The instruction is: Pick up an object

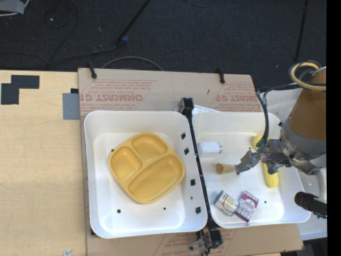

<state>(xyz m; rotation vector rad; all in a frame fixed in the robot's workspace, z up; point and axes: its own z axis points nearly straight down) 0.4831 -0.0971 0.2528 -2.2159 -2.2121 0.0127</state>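
At right of frame, the gripper (259, 161) hangs over the right bin (234, 124), fingers spread apart, gripping nothing.

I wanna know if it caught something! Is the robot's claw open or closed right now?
Gripper: open, holding nothing, low in the right bin beside the yellow object.

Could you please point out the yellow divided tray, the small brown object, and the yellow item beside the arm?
Yellow divided tray (147, 167), camera view, central ridge.
Small brown object (219, 168), camera view, its middle.
Yellow item (272, 179), camera view, lower end.
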